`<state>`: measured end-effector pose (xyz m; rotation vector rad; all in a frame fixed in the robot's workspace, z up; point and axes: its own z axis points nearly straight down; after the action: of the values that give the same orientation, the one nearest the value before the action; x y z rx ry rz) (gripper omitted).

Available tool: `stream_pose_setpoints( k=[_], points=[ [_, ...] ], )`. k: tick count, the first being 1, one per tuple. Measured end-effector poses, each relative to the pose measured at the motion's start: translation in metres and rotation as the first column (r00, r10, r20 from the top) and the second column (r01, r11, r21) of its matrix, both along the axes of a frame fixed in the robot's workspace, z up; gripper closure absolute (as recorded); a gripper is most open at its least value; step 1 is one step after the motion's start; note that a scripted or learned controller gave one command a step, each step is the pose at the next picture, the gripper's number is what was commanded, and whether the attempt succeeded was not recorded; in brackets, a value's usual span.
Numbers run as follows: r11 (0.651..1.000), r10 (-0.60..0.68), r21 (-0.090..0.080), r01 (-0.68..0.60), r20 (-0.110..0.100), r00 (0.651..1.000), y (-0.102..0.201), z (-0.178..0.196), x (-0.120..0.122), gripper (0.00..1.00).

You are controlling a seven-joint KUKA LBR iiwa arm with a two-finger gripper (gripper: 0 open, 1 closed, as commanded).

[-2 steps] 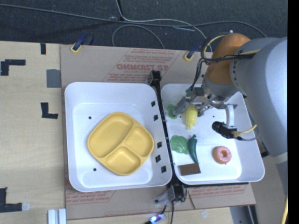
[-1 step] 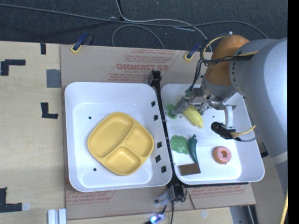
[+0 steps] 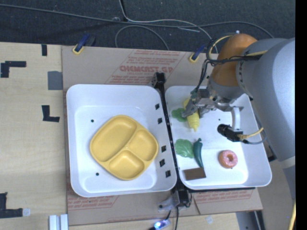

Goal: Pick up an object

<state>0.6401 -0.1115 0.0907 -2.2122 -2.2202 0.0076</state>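
The gripper (image 3: pixel 195 110) hangs low in the right bin (image 3: pixel 254 176), and a yellow corn toy (image 3: pixel 193 121) sits between its 2 fingers, gripped. A green leaf toy (image 3: pixel 178 114) touches the corn's left side; a pink donut (image 3: pixel 228 158) lies well apart.

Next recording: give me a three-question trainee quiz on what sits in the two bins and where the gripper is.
1. True or false: the yellow three-compartment plastic plate lies in the left white bin.
2. Which item lies closest to the gripper? A) pink frosted toy doughnut B) yellow toy corn cob C) brown rectangular block
3. Fill in: the dark green toy pepper lies beside a light green toy ______.

Key: 1 true; 2 B, the gripper is right above the corn cob in the right white bin, though a grasp cannot be confirmed; 3 leaf.
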Motion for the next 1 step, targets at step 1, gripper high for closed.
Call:
stream_pose_setpoints(
  k=[1],
  points=[
    [1.000, -0.001, -0.002, 0.001, 0.007, 1.000, -0.0009, 0.0582, 0.0044, 1.00]
  ],
)
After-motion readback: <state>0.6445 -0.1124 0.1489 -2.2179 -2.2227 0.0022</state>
